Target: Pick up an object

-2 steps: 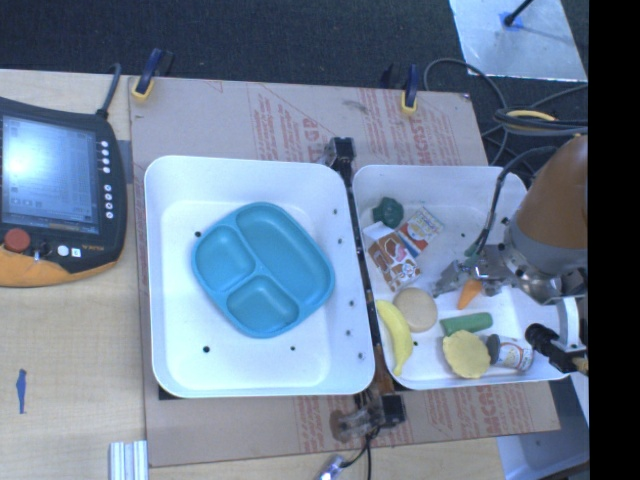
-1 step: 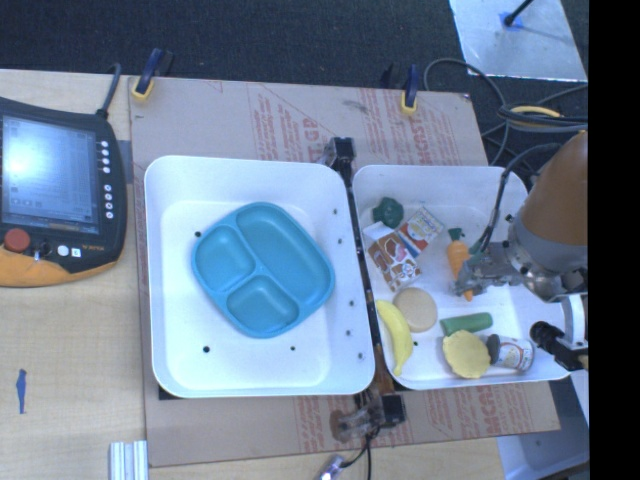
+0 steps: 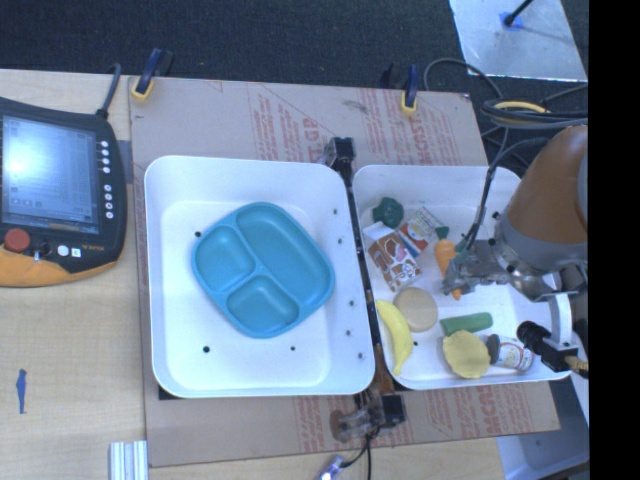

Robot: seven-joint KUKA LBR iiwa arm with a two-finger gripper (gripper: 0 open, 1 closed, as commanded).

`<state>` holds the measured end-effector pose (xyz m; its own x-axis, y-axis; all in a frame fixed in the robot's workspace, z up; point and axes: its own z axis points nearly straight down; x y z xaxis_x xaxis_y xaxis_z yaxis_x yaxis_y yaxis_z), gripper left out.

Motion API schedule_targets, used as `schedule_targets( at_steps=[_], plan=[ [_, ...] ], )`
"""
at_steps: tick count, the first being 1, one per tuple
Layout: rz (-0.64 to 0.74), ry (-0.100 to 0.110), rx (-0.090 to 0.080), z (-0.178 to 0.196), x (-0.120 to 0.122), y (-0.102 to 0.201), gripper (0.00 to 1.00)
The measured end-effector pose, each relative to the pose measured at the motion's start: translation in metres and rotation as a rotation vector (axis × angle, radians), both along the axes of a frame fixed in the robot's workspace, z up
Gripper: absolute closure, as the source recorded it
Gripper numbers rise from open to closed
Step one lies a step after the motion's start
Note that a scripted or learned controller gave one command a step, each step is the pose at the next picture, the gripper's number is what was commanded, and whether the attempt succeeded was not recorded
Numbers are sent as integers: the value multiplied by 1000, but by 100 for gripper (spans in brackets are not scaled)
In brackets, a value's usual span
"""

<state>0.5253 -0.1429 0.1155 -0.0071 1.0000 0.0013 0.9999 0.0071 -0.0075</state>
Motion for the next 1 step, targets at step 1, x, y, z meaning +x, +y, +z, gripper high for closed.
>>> schedule_targets(
  at_steps=[1],
  plan=[
    [-1,-3,-1,85,-1,91,100]
  ],
)
